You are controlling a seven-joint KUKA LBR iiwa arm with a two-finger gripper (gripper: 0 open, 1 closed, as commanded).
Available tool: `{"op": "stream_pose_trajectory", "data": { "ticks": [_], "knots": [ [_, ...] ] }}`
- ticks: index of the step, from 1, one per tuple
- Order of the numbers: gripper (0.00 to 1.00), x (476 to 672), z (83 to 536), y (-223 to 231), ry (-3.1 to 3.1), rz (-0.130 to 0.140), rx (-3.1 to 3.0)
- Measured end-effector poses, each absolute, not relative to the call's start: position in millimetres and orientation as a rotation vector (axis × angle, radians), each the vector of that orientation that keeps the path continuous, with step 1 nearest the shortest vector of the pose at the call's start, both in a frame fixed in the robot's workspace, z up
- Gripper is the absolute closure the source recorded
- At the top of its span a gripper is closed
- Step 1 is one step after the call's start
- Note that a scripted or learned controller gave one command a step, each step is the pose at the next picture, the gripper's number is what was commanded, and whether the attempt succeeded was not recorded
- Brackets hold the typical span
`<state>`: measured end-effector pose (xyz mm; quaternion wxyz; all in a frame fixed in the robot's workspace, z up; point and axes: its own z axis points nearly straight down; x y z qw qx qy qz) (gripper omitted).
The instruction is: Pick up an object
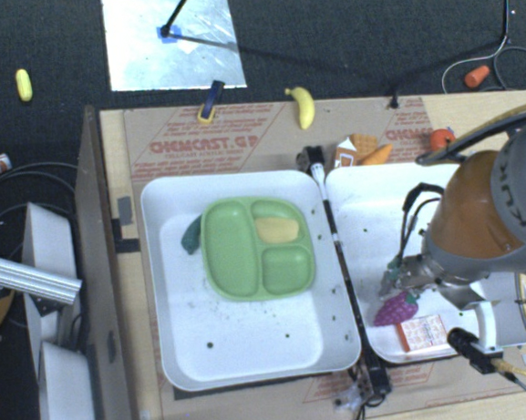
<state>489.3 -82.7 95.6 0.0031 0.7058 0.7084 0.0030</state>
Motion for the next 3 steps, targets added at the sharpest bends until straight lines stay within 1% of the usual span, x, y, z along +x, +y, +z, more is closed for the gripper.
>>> {"op": "stream_pose_trajectory", "data": {
  "ticks": [1, 2, 3],
  "knots": [
    [1.0, 500.0, 240.0, -71.8, 2.222, 0.014, 2.205],
    [0.0, 498.1, 232.5, -72.5, 2.224, 0.003, 2.216],
    [0.0, 534.2, 181.9, -74.3, 2.226, 0.001, 2.215]
  ]
}}
